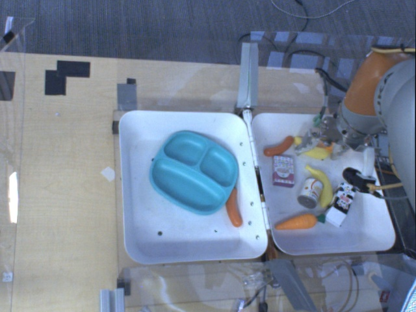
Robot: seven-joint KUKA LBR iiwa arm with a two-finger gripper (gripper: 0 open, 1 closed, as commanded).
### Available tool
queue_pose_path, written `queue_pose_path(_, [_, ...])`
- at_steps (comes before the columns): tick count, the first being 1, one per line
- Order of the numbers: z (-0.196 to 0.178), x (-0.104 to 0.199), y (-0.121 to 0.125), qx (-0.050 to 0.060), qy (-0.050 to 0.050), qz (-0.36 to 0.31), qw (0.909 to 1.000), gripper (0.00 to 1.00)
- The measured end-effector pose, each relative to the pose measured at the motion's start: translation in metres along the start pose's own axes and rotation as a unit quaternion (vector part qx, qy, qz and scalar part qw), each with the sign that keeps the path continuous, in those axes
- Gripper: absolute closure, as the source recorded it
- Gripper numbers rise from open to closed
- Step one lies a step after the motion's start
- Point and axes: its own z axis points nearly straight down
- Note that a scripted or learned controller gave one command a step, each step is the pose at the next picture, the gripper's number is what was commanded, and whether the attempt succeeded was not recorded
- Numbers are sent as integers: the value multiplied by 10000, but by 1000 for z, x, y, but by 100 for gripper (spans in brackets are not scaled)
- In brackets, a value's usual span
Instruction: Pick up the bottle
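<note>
Grey gripper (323,134) hovered near the right bin's (370,239) far edge, beside a yellow banana (316,153); whether its jaws were spread, I could not tell. Well apart from it, toward the bin's middle, the small bottle (311,192) lay tilted against another banana (322,184), near an orange carrot (296,223).

A pale wooden bench (65,194) with black tape marks (65,75) stands on dark grey carpet (130,15), a thin cable (325,5) trailing over the floor and clear plastic panels (13,142) edging the bench.
</note>
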Motion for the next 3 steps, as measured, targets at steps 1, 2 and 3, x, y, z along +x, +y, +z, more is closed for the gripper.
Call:
queue_pose_path(1, [-31,-11,2,-34,-7,302,9995,0])
queue_pose_path(2, [-100,-20,-74,-31,-6,300,9995,0])
queue_pose_path(3, [-38,-14,-152,-96,-25,-809,9967,0])
